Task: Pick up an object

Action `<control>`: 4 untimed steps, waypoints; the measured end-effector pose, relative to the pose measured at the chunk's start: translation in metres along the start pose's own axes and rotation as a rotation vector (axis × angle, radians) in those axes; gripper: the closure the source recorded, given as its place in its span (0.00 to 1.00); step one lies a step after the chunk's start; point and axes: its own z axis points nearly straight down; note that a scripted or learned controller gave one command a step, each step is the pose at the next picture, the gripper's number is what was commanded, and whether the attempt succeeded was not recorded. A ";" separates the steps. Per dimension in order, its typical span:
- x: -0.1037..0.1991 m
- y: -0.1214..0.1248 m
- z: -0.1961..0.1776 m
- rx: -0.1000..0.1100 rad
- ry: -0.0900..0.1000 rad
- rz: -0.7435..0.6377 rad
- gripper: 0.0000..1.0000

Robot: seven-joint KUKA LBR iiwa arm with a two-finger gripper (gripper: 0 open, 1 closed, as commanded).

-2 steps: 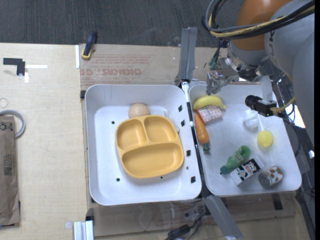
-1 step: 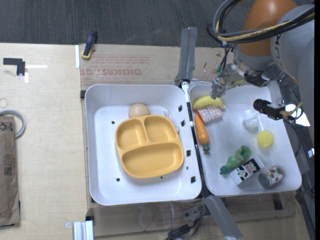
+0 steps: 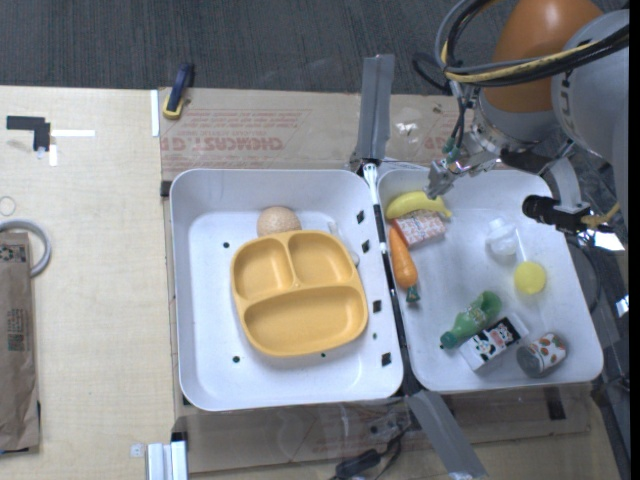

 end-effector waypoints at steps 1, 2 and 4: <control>-0.001 0.000 -0.007 0.002 -0.001 0.000 1.00; 0.002 0.001 -0.001 -0.001 0.000 -0.024 1.00; -0.001 0.002 -0.015 0.001 -0.002 -0.024 1.00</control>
